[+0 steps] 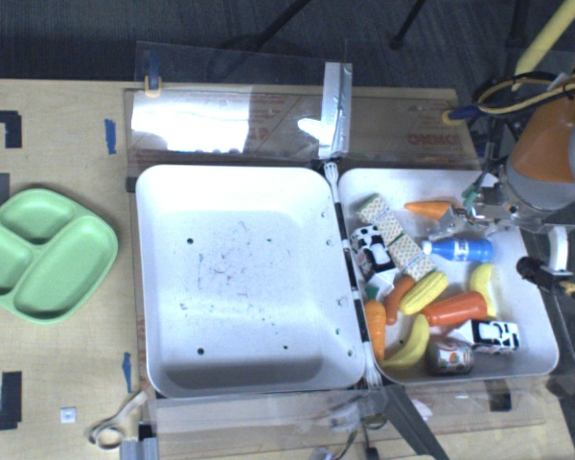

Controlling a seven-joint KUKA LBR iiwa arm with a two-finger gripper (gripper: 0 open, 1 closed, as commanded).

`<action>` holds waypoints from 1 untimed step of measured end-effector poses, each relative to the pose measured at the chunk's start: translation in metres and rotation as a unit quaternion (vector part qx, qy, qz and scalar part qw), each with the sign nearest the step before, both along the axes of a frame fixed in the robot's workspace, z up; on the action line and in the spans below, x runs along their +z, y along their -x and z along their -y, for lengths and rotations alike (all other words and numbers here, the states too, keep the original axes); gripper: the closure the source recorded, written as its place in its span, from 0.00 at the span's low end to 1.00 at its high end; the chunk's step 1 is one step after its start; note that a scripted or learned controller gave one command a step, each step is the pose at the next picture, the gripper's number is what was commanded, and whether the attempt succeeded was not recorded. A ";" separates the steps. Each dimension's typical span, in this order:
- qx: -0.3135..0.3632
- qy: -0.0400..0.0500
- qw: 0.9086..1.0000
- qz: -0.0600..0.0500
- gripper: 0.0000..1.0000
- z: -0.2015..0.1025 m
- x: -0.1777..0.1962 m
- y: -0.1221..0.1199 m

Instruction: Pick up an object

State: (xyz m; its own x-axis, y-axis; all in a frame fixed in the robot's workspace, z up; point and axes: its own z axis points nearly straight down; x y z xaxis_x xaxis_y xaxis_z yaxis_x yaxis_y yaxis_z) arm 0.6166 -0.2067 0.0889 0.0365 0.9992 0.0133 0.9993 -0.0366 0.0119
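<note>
Bench (57,113) of pale wood bears two white bins (235,185); end effector (474,209) fingers' state unclear.

Right bin (546,353) is packed: blue bottle (463,249), carrots, bananas, a small can. The hand (468,209) hovers over the top carrot (427,208), looks empty I think. Green divided plate (44,254) sits on the desk (57,161), far left.

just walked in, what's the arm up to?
The arm is reaching in over the right bin, its gripper near the blue bottle and a carrot at the far end of the toy pile. Nothing looks lifted yet. A green plate sits off to the side.
</note>
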 end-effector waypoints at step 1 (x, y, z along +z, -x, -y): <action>0.000 0.003 1.000 -0.001 1.00 0.003 0.008 0.000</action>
